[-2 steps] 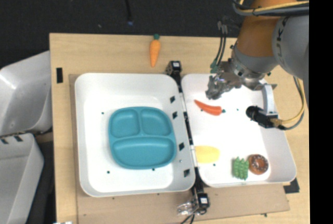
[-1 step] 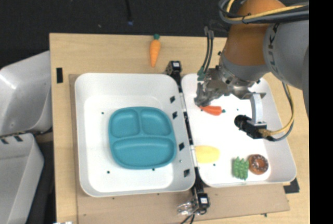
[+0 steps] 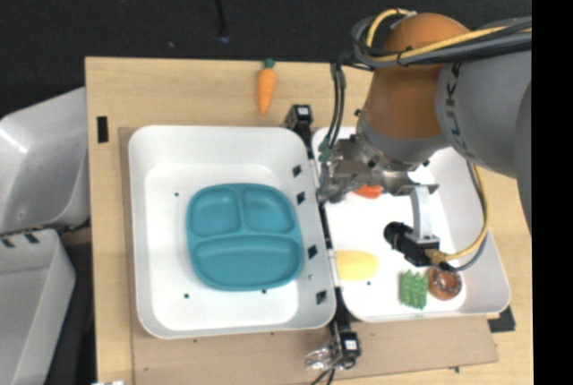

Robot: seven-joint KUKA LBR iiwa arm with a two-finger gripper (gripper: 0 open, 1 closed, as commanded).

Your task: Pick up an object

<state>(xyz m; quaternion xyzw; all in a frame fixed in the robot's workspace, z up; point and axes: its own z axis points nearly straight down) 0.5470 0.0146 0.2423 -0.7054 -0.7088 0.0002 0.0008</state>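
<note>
Your gripper point(image 3: 351, 180) sits low in the right bin point(image 3: 479, 285); grip state cannot be told. An orange piece point(image 3: 368, 192) lies just beside it, toward the arm.

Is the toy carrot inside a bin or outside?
Outside. The toy carrot lies on the wooden bench, above the left bin's top rim.

Arm reaches in from right; gripper point(image 3: 358, 182) low over right bin point(image 3: 479, 285), by small orange-red item point(image 3: 368, 192). Yellow piece point(image 3: 356, 264), green piece point(image 3: 413, 288), brown round obj point(image 3: 445, 283) in same bin. Teal divided plate point(image 3: 243, 235) in left bin point(image 3: 152, 195). Toy carrot point(image 3: 266, 86) on bench point(image 3: 179, 88) behind bins.
</note>
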